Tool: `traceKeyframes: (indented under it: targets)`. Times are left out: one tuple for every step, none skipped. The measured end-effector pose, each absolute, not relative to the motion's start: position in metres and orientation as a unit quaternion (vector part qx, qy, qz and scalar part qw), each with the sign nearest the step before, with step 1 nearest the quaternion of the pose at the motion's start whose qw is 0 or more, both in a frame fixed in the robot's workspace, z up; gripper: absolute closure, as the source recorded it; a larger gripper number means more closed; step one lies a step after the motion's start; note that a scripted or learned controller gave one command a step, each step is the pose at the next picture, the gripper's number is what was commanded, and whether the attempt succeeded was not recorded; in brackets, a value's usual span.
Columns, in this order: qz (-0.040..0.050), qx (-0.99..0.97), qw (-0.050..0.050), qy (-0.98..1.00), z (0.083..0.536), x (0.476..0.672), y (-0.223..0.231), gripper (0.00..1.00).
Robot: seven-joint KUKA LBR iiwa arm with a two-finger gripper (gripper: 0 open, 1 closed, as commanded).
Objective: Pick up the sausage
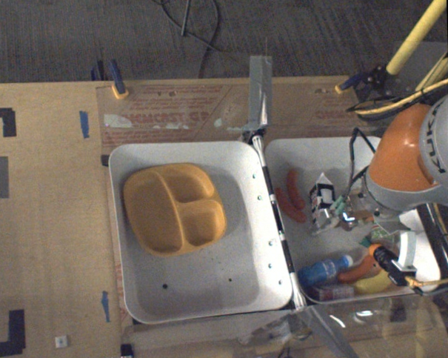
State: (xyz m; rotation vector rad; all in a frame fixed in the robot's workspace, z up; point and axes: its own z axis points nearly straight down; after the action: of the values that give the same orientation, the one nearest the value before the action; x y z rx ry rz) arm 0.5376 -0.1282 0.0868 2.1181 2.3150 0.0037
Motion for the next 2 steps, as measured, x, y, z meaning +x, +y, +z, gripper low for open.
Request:
traceKeyframes:
  targets:
    - [0.0008,0.712,0.002,0.702,0.086,0.628,-0.139,0.00]
    - [-0.0005,0.824,0.002,0.566,0.094,0.668,-0.119,0.00]
